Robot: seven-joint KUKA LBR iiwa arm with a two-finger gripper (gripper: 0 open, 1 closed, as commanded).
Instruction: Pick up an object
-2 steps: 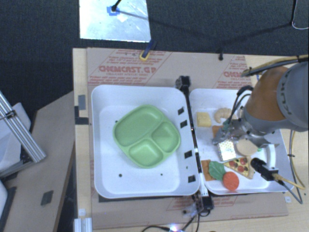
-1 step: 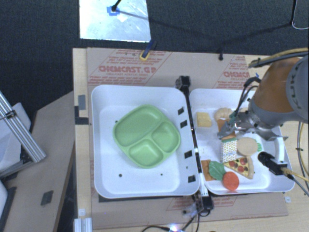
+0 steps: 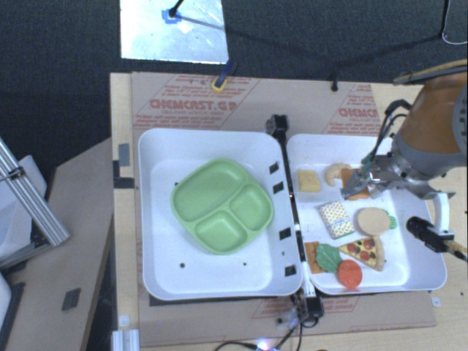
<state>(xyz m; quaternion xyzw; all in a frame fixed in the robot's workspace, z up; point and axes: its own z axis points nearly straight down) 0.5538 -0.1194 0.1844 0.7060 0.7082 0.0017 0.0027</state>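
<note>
Orange toy piece (image 3: 356,193) sits right under the gripper (image 3: 365,179), possibly touching; grip state unclear

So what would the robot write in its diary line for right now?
phase: reaching | gripper: over right bin, by croissant | held: unclear | green plate: left bin

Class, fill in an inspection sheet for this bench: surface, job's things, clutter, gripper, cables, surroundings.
Surface: bench bearing left bin and right bin.
Job's things: toy foods in right bin: pizza slice, tomato, sandwich, cheese, croissant.
Clutter: green tray in left bin.
Gripper: gripper low over right bin's far side.
Cables: black cable behind bench.
Surroundings: dark carpet, metal sheet.
</note>
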